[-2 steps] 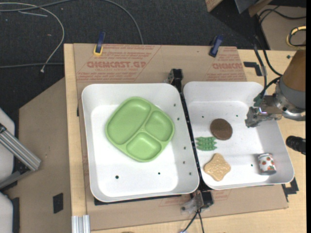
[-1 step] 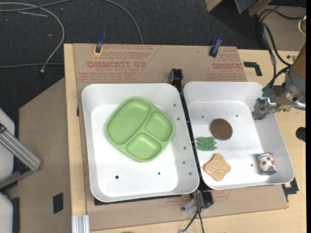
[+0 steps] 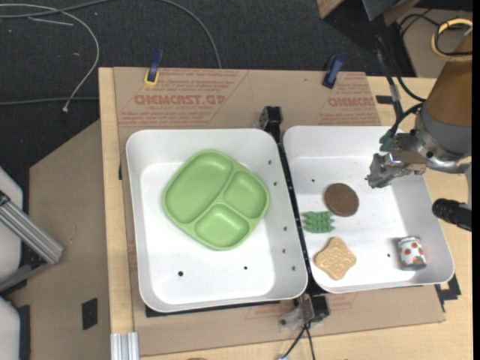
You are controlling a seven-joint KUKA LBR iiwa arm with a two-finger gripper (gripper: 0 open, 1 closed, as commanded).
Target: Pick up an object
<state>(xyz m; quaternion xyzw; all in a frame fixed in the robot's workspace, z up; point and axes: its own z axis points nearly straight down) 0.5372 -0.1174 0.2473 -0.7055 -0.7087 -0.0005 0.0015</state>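
Even, bright overhead light, soft shadows, mild glare on the white bins [image 3: 150, 276], slightly soft focus.

Lab: clamped bench [image 3: 225, 88], loose cables [image 3: 82, 21]

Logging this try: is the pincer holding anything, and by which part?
Nothing is held. The pincer hangs over the right bin, apart from the brown disc.

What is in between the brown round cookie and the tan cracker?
In the camera view, the green pea pod lies a little left of the line from the brown round cookie to the tan cracker; the rest is bare bin floor.
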